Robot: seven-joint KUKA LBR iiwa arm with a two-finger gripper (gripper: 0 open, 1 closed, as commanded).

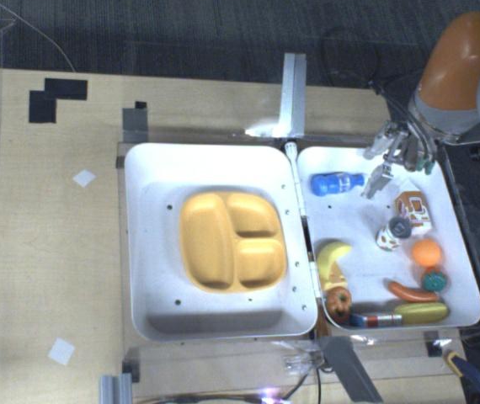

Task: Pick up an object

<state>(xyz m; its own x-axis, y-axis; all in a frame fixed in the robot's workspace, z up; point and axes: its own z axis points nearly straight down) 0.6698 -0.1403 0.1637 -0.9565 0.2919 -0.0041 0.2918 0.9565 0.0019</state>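
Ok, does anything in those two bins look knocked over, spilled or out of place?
The blue bottle lies on its side in the right bin. No spill shows, and the yellow tray sits flat in the left bin.

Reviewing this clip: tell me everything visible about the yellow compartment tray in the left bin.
The yellow tray looks like smooth moulded plastic, squarish with rounded corners. It has three hollows: one long one along its left side and two smaller ones stacked on its right. It lies flat, open side up, near the middle of the left bin, turned slightly askew to the walls. It rests on the bin floor and touches nothing else.
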